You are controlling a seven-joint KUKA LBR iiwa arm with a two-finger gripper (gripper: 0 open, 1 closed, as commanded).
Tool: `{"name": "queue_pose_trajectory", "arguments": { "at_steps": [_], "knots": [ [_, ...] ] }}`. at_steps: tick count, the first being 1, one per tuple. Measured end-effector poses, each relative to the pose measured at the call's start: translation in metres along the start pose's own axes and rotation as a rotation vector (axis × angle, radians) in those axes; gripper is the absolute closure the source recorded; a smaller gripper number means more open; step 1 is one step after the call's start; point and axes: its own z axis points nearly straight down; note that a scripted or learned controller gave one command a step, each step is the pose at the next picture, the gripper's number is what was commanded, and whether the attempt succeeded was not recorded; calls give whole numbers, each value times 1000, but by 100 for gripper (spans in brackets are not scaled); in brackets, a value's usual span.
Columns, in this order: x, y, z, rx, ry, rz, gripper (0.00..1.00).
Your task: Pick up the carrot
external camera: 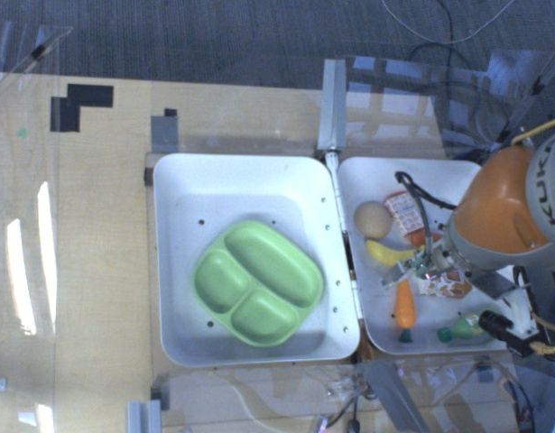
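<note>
Reaching arm: the grey KUKA arm (516, 210) enters from 3 o'clock and hangs over the right bin, its orange band covering the bin's 3 o'clock side.
Gripper: the gripper (428, 262) sits low at the arm's 9 o'clock end, above the clutter in the middle of the right bin; I cannot tell whether it is released or clenched, since the wrist and cables blur it.
Carrot: the carrot (403, 307) lies in the right bin toward 6 o'clock, orange body pointing to 12 o'clock, green stub at its 6 o'clock end. It is just beside the gripper, at the gripper's 7 o'clock, resting on the bin floor.
Right bin: the right bin (372, 332) is white and shallow, touching its neighbour along a shared edge.
Banana: a yellow banana (388, 253) lies at the carrot's 12 o'clock, near the gripper's 9 o'clock.
Round item: a beige ball-like item (372, 219) rests at the banana's 12 o'clock.
Carton: a small red and white carton (403, 213) lies just beside the beige item, at its 3 o'clock.
Green item: a green toy (459, 331) lies at the carrot's 3 o'clock, near the bin's lower rim.
Left bin: the left bin (182, 197) holds a green divided plate (259, 282) with three compartments, tilted, near the bin's centre.
Bench: the pale wooden bench (78, 269) spreads toward 9 o'clock.
</note>
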Motion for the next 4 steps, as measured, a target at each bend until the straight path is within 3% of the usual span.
{"name": "queue_pose_trajectory", "arguments": {
  "at_steps": [1,2,3,4],
  "knots": [
    [-4,6,-14,-17,-14,-2,100],
    [-3,6,-14,-17,-14,-2,0],
    [-13,-20,18,40,27,1,0],
    [-12,-16,6,33,26,-2,100]
  ]
}}
